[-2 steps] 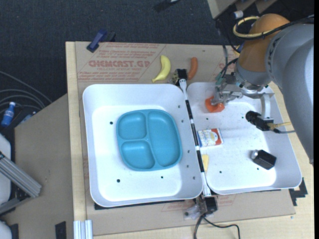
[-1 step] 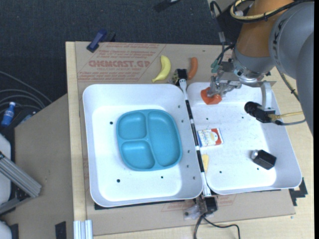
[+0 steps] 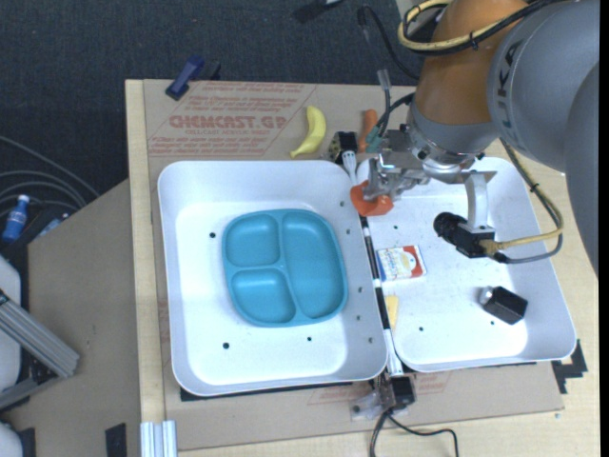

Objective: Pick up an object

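Overhead, from the fixed camera: reached in from the right, grey arm point(image 3: 547, 65) with orange band, tool point(image 3: 385, 184) lowered at the far left corner of the right bin point(image 3: 533, 336), hard by the divide between the two bins. Directly beneath the tool, a small orange-red object point(image 3: 371, 201), seemingly touched or nearly so by the tips. Could not tell whether spread or pressed together, the fingers masked by the wrist hardware; could not tell either whether the orange-red piece was truly gripped. Judged as mid-attempt: descent onto a target apparently made, lift not yet done, nothing seen raised clear of the bin floor.

Just nearer the camera than the tool, a small card packet point(image 3: 400, 262) with red print; farther off toward the near right, a dark block point(image 3: 502, 304). To the tool's left, across the divide, a blue sectioned plate point(image 3: 285, 267) resting in the left bin point(image 3: 186, 208). Beyond the tool, on the brown board point(image 3: 228, 112) of the bench, a yellow banana point(image 3: 310, 132) and an orange-handled thing, small and unclear. Around the bench, dark carpet point(image 3: 143, 17), loose cables, and a blue clip point(image 3: 185, 79) at the board's far edge.
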Controlling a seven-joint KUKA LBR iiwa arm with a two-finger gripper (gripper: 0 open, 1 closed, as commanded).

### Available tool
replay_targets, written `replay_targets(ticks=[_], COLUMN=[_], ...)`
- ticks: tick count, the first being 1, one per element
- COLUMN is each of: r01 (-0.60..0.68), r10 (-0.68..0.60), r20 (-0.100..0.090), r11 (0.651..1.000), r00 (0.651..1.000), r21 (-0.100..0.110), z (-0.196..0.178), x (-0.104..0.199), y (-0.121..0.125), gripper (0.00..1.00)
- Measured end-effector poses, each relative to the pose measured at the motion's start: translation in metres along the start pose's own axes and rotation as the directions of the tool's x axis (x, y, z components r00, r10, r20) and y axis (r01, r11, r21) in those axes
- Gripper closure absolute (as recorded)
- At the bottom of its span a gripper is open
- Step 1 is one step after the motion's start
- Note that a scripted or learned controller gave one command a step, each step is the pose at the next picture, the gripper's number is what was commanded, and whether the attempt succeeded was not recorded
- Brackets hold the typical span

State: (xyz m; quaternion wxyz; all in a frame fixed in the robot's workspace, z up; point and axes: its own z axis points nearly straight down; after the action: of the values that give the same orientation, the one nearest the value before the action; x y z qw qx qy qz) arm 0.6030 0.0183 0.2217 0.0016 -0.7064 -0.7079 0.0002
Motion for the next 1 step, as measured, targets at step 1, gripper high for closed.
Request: replay_targets(ticks=[1], r01=[0.0], r10=[0.0], r20=[0.001], r11=[1.0], r00=[1.0], r21=[-0.003], z=[-0.026], x=[0.0201], y=[0.0081], gripper=[1.0])
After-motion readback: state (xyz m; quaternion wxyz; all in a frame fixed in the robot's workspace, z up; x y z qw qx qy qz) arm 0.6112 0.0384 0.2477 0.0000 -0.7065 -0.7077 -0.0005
